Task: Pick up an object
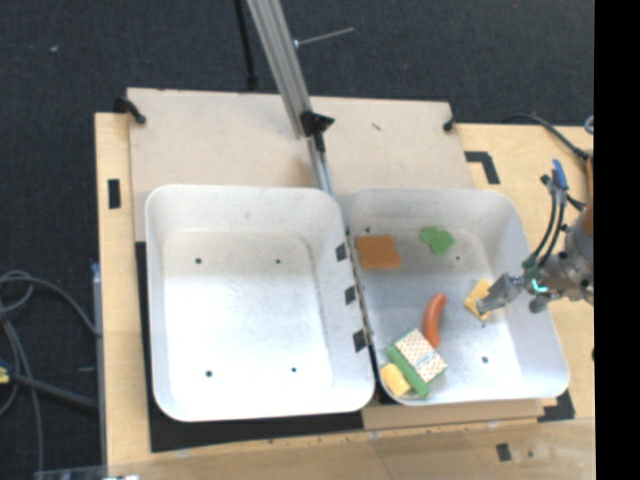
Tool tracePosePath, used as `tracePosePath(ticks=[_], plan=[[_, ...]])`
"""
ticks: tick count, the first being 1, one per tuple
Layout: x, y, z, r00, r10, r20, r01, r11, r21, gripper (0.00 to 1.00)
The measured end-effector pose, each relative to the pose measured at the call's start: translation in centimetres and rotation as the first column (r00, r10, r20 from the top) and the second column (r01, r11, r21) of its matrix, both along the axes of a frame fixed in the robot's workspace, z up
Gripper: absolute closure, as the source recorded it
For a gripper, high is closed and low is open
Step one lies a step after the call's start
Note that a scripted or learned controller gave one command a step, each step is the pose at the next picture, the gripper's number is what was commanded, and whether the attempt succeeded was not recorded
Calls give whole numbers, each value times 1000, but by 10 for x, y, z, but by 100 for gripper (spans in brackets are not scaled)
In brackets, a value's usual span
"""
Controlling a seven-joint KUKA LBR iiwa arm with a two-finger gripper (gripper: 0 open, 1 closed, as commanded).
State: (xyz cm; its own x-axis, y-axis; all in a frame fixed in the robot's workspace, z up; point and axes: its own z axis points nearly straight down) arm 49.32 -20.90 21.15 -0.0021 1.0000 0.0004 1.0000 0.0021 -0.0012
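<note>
Arm low over right bin, jaws beside yellow piece.

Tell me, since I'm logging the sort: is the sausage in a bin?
In: the sausage lies on the right bin's floor.

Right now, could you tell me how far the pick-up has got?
Done: the claw has reached into the right bin, beside a yellow piece. In hand: nothing clearly lifted; the grip is unclear. Left: grasping and raising an item; the orange block, green piece and red sausage lie untouched.
</note>
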Motion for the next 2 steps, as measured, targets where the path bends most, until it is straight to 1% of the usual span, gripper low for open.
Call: tracePosePath(ticks=[1, 2], plan=[[1, 0, 2, 1000, -1, 4, 1, 1000, -1, 0], [8, 2, -43, 1000, -5, -1, 5, 1000, -2, 0]])
